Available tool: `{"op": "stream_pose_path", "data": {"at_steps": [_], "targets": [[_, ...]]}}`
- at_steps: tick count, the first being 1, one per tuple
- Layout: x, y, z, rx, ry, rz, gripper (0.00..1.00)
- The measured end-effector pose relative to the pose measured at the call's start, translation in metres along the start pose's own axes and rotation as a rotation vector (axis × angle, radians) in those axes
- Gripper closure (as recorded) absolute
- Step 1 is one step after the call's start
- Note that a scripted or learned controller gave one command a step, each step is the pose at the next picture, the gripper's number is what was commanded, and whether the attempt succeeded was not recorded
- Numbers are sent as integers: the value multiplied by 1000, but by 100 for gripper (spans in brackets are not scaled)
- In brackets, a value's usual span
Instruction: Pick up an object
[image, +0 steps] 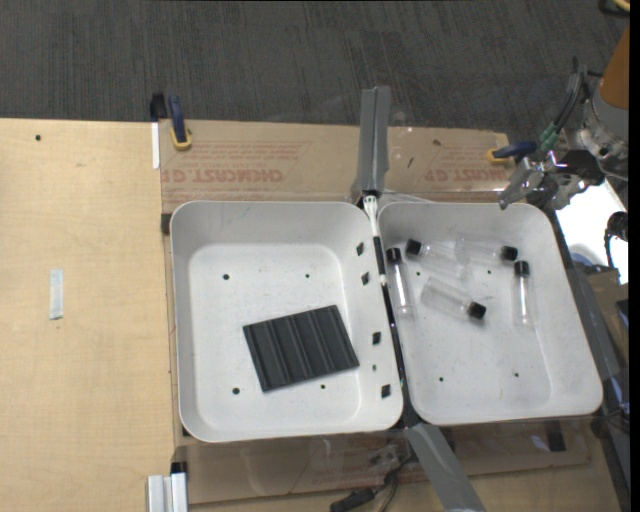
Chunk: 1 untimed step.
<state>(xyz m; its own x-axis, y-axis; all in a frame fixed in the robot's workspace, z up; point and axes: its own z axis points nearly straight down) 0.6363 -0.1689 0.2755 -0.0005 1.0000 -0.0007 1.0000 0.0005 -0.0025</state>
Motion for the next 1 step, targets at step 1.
{"op": "stream_pose_path", "data": {"at_steps": [1], "targets": [[-54, -46, 98, -1, 0, -88, 0]]}}
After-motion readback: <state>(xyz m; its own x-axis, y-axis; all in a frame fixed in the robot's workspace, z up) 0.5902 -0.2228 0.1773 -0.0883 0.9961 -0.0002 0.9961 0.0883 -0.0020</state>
